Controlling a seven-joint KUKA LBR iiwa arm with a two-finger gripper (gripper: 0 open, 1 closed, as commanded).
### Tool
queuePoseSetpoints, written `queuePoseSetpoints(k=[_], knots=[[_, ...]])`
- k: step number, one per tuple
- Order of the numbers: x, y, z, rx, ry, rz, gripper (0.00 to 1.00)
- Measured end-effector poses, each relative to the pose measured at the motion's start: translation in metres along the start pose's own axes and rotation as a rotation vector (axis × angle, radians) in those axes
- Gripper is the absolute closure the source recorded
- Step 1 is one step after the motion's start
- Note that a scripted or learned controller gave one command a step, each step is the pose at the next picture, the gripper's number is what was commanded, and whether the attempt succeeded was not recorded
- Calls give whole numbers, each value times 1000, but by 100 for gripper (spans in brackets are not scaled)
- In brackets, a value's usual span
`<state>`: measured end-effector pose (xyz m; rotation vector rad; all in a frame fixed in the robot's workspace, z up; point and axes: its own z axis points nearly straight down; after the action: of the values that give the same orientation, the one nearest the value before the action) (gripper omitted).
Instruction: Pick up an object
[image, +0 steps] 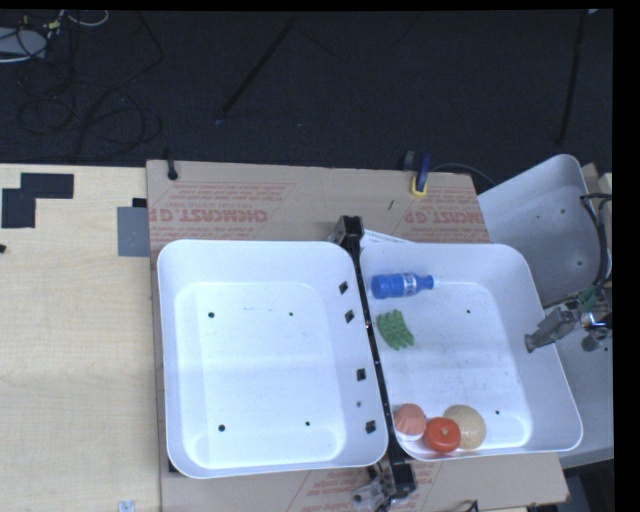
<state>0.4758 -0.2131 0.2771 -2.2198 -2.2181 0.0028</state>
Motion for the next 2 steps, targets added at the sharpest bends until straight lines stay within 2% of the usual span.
queuePoseSetpoints(k=[1, 2], knots=[[1, 12, 75, 4, 2, 0, 0], [27, 12, 195, -2, -1, 0, 0]])
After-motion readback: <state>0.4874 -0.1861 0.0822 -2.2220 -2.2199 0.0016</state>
